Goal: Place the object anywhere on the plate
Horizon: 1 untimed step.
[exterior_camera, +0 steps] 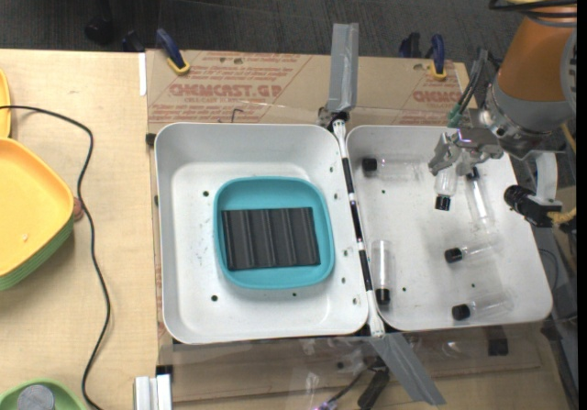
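Observation:
A teal plate [272, 234] with a dark ribbed centre sits in the left bin [183, 216]. Over the back of the right bin [514, 289], my gripper [456, 159] is shut on a clear vial [445, 186]. The vial hangs down from the gripper with its black cap [442, 204] at the low end. The plate lies well to the left of the gripper, beyond the wall between the two bins.
Several more clear vials with black caps lie in the right bin, among them one at the back left [385, 163], one along the left wall [381, 269] and one at the front [477, 309]. A yellow dish [27, 216] and a black cable [92, 216] lie on the bench at the left.

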Motion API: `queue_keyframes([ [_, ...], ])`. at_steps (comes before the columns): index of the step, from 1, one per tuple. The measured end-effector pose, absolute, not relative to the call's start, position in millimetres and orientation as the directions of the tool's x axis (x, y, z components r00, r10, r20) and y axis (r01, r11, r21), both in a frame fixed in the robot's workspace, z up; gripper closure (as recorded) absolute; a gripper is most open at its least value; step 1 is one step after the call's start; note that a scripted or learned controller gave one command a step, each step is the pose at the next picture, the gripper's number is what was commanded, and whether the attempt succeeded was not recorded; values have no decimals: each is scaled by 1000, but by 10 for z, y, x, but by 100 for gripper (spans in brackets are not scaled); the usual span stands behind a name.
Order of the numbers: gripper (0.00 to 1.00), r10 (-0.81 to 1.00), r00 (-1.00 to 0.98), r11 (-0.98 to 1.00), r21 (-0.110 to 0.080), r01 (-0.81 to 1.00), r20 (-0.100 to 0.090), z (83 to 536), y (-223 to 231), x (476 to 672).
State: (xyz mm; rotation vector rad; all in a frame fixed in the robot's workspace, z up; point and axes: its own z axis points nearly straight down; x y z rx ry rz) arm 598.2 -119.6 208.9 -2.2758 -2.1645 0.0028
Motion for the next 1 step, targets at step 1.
queue_keyframes([
  [1, 0, 999, 50, -50, -2, 999, -1, 2089, -1196, 5982],
])
